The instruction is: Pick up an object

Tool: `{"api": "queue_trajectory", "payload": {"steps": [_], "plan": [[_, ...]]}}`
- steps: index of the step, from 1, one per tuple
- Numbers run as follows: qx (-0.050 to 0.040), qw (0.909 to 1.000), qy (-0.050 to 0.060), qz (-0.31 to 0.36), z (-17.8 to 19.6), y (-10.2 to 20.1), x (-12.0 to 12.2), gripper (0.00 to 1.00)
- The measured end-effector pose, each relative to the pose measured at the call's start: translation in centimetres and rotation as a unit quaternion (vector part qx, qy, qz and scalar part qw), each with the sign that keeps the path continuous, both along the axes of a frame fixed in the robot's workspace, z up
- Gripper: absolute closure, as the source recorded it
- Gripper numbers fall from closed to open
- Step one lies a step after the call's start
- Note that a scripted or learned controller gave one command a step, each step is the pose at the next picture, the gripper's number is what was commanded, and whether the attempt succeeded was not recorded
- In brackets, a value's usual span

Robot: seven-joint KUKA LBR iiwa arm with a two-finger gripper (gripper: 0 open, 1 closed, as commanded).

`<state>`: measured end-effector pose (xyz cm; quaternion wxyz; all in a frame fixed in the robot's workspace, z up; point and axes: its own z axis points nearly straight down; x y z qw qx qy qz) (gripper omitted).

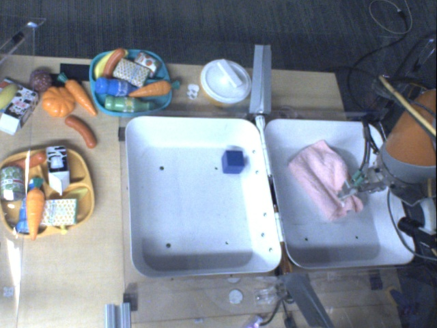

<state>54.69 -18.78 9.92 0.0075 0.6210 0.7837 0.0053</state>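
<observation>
A crumpled pink cloth (318,175) lies in the right bin (328,248), toward its middle. My gripper (352,187) reaches in from the right and sits low at the cloth's lower right edge, touching or just over the fabric. The grey arm with its orange band (412,137) rises behind it at the right side of the bin. A small blue cube (233,161) rests in the left bin (191,251), near its upper right part, well away from the gripper.
A raised divider (272,190) separates the two bins. Beyond the bins stand a white lidded bowl (226,82) and a blue bowl of toy food (130,83). A yellow tray of toy food (45,191) and loose toy vegetables lie at the left. Cables hang at the right.
</observation>
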Motion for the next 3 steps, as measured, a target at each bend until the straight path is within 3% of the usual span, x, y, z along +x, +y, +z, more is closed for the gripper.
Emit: {"api": "queue_trajectory", "payload": {"steps": [1, 2, 3], "plan": [[-0.0002, 1.0, 0.0, 0.0, 0.0, 0.0, 0.0, 0.0], [0.0003, 0.9998, 0.009, 0.018, 2.8, 2.1, 2.4, 0.0], [-0.0005, 0.9969, 0.008, 0.078, 2.2, 1.3, 2.9, 0.0]]}}
